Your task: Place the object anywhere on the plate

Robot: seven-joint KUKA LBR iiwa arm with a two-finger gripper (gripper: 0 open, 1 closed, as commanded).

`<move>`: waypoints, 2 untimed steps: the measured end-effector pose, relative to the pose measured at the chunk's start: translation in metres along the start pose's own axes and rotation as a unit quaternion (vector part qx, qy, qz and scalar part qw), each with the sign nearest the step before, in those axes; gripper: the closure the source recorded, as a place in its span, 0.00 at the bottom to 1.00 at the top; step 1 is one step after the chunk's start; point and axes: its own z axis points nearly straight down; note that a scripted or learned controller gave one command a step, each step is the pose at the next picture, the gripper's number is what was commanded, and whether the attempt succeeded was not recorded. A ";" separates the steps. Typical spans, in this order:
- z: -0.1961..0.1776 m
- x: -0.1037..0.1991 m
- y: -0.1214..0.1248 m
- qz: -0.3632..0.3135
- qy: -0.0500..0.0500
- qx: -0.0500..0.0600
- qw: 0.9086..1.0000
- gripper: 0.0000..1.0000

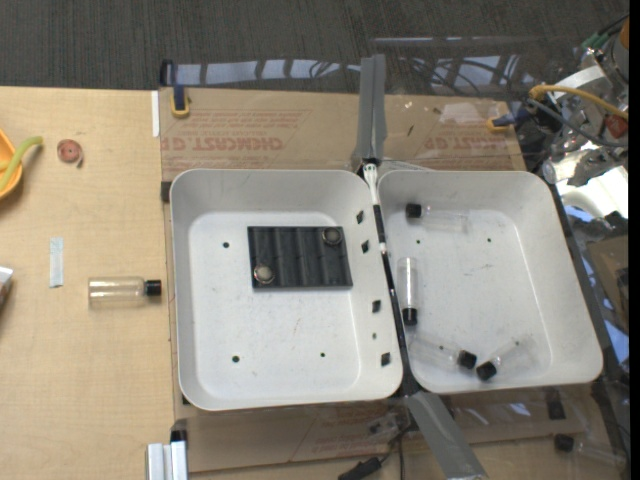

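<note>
A dark ribbed plate [300,260] lies flat in the left bin [200,368], towards its back. Two small round metal pieces rest on it, one at its back right corner [331,236] and one at its front left corner [264,274]. In the right bin [560,268] lie several clear vials with black caps. One long vial [408,283] lies along the left wall, another [430,213] sits near the back left, and two more [476,364] lie close together at the front wall.
A clear vial with a black cap [122,289] lies on the wooden bench left of the bins. An orange object [8,166] and a pink disc [68,150] sit further back left. Cables and hardware [585,78] crowd the upper right corner.
</note>
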 end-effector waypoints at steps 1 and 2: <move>0.049 -0.059 -0.074 0.004 -0.001 0.001 1.000 1.00; -0.071 -0.022 0.018 -0.027 0.000 0.000 1.000 1.00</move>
